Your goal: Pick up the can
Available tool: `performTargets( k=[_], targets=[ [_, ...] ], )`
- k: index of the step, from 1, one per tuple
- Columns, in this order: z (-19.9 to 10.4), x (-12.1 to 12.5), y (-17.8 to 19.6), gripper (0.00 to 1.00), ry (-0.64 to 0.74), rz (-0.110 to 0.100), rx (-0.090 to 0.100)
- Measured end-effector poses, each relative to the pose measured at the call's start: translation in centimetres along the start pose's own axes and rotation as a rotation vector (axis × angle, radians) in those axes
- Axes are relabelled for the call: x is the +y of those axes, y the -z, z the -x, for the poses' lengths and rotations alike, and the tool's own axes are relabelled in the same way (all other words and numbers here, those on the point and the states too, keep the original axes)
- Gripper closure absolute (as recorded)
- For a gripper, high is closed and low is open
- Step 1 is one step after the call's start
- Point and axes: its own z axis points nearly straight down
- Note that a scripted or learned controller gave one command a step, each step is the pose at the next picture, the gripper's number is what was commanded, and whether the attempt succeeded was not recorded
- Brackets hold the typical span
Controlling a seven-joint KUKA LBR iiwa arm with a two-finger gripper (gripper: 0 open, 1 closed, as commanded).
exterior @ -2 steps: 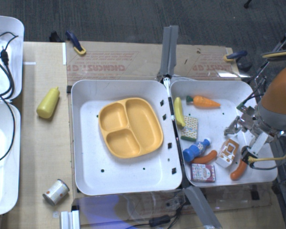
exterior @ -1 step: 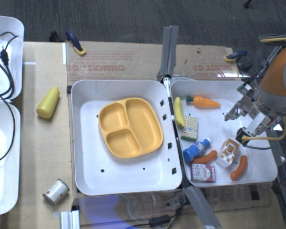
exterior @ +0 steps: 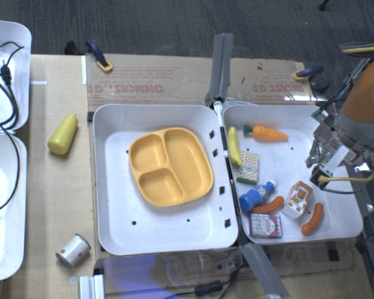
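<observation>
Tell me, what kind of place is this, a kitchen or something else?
Probably a robotics lab bench, not a kitchen: a robot arm reaches over two white bins, the food looks like toys, such as the carrot, and cables lie at one side.

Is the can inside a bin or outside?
Outside. The can lies on its side on the bench, left of the left bin.

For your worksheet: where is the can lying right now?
The can lies on its side on the bench, outside both bins, near the camera view's lower left, just off the bottom-left corner of the left bin that holds the yellow plate.
</observation>
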Motion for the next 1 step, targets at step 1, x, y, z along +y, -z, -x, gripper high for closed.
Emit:
performTargets(
  k=[1],
  targets=[
    [0.00,-0.01,-0.01,0.00,0.000,0.000,0.000]
  ],
)
